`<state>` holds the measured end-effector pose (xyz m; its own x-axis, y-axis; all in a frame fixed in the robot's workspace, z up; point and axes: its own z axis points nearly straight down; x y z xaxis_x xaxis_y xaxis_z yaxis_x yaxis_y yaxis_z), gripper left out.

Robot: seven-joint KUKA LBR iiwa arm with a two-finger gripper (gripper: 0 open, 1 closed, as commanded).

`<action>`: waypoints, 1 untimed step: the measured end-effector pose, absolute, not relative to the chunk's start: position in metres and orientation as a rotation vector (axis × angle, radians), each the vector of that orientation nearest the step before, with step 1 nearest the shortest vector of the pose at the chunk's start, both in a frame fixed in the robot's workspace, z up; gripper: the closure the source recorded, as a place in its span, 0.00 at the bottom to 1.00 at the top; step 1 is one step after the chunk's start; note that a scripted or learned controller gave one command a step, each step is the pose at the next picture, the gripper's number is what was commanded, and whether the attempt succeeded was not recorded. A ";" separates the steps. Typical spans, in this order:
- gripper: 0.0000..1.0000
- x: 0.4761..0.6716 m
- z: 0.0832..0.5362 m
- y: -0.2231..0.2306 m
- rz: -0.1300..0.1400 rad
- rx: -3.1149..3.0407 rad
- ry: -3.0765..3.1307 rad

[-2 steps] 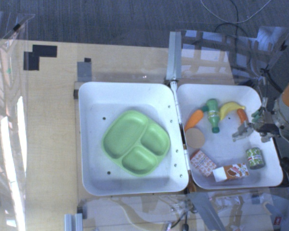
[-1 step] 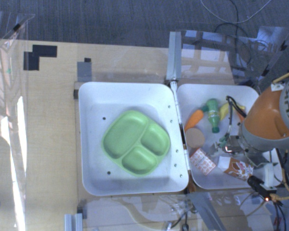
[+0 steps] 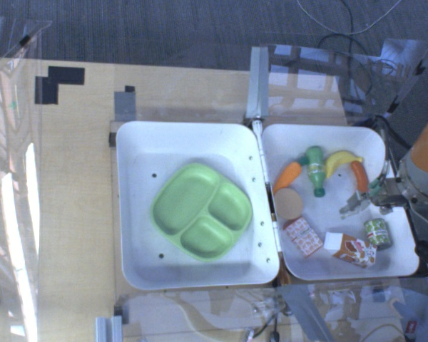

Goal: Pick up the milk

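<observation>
Reaching in from the right edge, the grey arm (image 3: 422,169) with its orange band sat low over the right bin (image 3: 292,137), its wrist turned so that the gripper (image 3: 355,204) pointed leftward across the bin floor. The two thin fingers were spread a little apart with nothing between them, their tips over bare white plastic below the red-orange sausage (image 3: 359,177). The milk (image 3: 351,249) was a small carton lying on its side near the bin's front wall, its gabled end white and its body printed in red-brown. It lay just below the fingertips and apart from them, untouched, with a small green can (image 3: 377,234) close on its right and a patterned pink box (image 3: 303,236) to its left. The green divided plate (image 3: 202,210) lay in the left bin (image 3: 139,148).
</observation>
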<state>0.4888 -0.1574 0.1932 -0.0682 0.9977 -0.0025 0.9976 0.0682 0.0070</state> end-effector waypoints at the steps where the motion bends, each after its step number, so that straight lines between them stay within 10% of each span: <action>1: 0.00 0.491 0.092 -0.168 0.016 1.965 2.452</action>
